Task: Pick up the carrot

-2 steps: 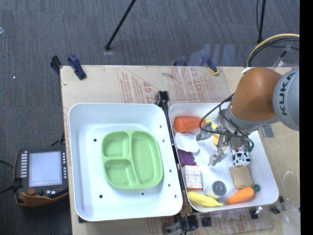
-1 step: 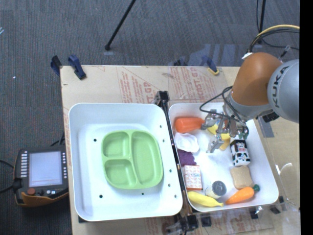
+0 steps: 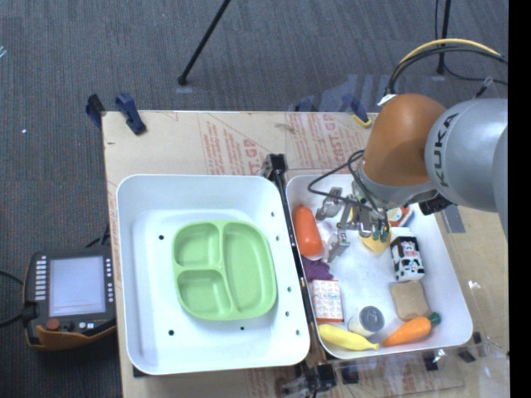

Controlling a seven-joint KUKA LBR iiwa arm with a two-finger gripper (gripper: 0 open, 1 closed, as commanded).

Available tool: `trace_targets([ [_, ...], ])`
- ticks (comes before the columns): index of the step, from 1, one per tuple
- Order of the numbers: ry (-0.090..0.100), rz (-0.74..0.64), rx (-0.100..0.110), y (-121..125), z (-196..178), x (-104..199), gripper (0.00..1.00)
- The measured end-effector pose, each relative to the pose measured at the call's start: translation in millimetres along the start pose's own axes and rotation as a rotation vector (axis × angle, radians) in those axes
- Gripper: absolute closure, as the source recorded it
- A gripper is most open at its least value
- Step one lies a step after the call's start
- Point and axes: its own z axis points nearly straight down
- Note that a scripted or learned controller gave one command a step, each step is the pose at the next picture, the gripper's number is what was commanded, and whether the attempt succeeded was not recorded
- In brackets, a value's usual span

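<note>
**Robot arm over a crowded right bin, carrot lying at the near corner**

Two shallow white bins sit side by side on a bench. The left bin (image 3: 133,305) holds a green divided plate (image 3: 224,270). The right bin (image 3: 460,305) is crowded with toy food. The carrot (image 3: 408,331), orange with a green tip, lies on its side near the bin's front right corner, just below a slice of toast (image 3: 409,299) and just right of a small grey-lidded can (image 3: 370,317). A yellow banana (image 3: 348,337) lies along the front wall, and a pink printed box (image 3: 327,300) sits above it. A black-and-white cow-patterned carton (image 3: 406,257) stands further back.

The grey arm reaches in from the right. Its gripper (image 3: 338,232) hangs over the back left part of the right bin, well apart from the carrot, with its fingers spread and nothing between them. An orange-red sausage-shaped toy (image 3: 308,231) lies just left of the gripper, a purple item (image 3: 315,268) just below it, and a yellow piece (image 3: 377,240) to its right
</note>
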Motion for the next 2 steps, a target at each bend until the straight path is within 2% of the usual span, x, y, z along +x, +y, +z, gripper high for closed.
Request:
trace_targets([
  [1,0.000,-0.284,0.002,-33.0,0.0,48.4,0.00],
  [2,0.005,-0.226,0.003,-96.3,0.8,107.4,0.00],
])
